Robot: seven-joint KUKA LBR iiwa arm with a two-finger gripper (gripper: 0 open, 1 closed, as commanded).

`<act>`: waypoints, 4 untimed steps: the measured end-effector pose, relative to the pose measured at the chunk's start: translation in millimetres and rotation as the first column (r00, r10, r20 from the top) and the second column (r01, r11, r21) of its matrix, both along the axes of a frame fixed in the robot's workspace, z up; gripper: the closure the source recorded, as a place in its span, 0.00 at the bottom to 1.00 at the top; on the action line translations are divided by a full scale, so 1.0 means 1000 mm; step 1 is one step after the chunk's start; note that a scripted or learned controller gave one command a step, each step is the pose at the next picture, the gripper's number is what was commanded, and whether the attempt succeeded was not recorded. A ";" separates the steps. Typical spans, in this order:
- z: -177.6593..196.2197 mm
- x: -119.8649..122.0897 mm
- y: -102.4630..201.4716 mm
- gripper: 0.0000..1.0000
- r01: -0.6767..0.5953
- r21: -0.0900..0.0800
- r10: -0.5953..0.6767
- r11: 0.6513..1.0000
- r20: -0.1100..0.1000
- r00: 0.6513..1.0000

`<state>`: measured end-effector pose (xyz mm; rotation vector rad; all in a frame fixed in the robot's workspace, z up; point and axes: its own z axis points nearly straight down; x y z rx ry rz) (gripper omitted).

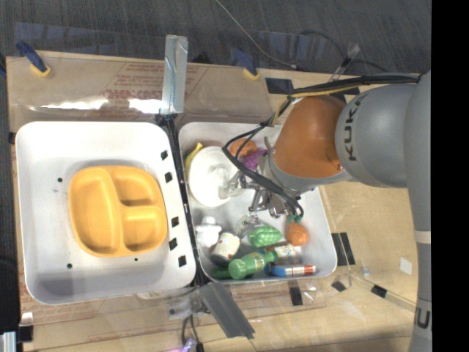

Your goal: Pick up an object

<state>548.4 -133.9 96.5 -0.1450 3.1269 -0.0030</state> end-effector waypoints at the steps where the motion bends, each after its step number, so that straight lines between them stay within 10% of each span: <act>1: 0.025 0.085 -0.050 0.00 0.006 0.002 -0.006 1.000 -0.011 1.000; 2: -0.007 0.091 -0.048 0.00 0.240 0.002 -0.240 0.971 -0.018 0.971; 3: -0.006 0.023 -0.073 0.00 0.314 0.002 -0.314 0.949 -0.014 0.949; 4: -0.005 0.052 -0.075 0.00 0.214 0.001 -0.214 0.977 -0.011 0.977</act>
